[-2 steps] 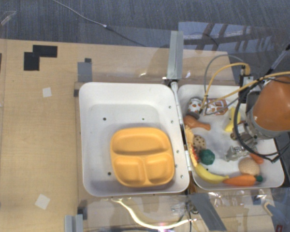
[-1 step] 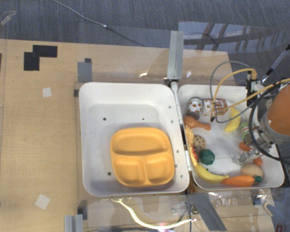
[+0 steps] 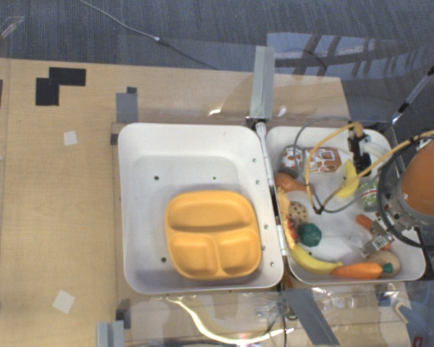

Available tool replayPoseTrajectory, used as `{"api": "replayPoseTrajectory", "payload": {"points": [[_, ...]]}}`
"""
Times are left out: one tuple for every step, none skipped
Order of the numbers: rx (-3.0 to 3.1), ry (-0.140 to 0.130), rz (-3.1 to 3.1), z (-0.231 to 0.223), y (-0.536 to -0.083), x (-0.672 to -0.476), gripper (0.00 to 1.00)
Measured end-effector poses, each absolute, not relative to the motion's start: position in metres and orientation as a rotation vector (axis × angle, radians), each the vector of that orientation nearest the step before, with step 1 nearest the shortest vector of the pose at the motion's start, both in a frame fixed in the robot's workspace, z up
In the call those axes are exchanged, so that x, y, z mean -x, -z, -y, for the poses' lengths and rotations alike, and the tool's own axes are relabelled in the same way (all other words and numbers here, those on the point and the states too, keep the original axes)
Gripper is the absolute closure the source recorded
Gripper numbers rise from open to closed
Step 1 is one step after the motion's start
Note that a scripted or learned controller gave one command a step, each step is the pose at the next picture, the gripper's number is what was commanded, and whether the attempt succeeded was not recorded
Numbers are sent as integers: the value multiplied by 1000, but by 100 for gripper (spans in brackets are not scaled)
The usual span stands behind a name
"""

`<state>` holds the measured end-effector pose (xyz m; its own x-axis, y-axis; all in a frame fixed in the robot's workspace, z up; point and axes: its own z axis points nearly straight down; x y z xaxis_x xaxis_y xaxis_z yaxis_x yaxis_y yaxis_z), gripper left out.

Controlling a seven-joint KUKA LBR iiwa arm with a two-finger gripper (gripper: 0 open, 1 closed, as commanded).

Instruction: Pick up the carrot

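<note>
The carrot [image 3: 358,270], orange and long, lies along the front wall of the right bin [image 3: 347,130], its tip against a yellow banana [image 3: 313,259]. My gripper [image 3: 377,241] hangs low over the bin's right side, just above and slightly right of the carrot's thick end. The orange-banded wrist [image 3: 427,183] sits above it. Nothing can be seen between the gripper and the carrot, and they look apart.
A yellow compartment tray [image 3: 213,233] lies in the left bin [image 3: 152,150]. The right bin also holds a green ball [image 3: 309,234], a cookie [image 3: 298,211], a snack packet [image 3: 322,160], a small red-orange piece [image 3: 364,222] and a beige item [image 3: 389,264]. A yellow cable [image 3: 333,139] loops over it.
</note>
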<state>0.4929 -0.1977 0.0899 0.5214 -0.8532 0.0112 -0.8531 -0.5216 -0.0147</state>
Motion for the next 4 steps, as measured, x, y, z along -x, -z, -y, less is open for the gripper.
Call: {"api": "replayPoseTrajectory", "payload": {"points": [[2897,9,-1207,197,-124,-497,100],[3119,13,-381,189,-88,-525,100],[3129,27,-328,209,-210,-509,100],[3125,18,-316,207,-257,-500,100]]}}
